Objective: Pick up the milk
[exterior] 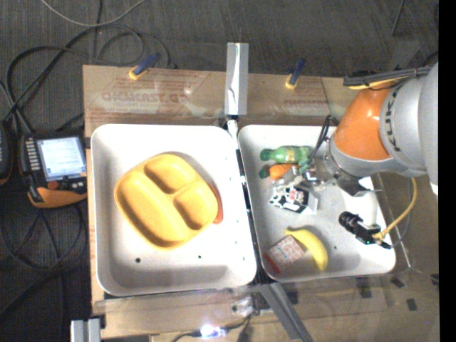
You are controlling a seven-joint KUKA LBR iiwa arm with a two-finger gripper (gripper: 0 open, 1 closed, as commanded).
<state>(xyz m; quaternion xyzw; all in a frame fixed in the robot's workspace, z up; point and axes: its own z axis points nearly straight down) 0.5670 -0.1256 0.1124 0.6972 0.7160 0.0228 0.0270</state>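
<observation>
Arm point(388, 130) poised over the right bin point(385, 262), milk not yet lifted

The left bin point(107, 262) is taken up by a yellow tray point(167, 198); in the right bin a banana point(315, 248), a green bottle point(285, 153) and the milk point(288, 199), a small patterned carton near the middle, are crowded together. The gripper point(313, 174) is seen just beside the milk, and whether the jaws are wide or narrow cannot be told. The bottle may be caught instead, being so near; open room is left only toward the bin's right wall
</observation>
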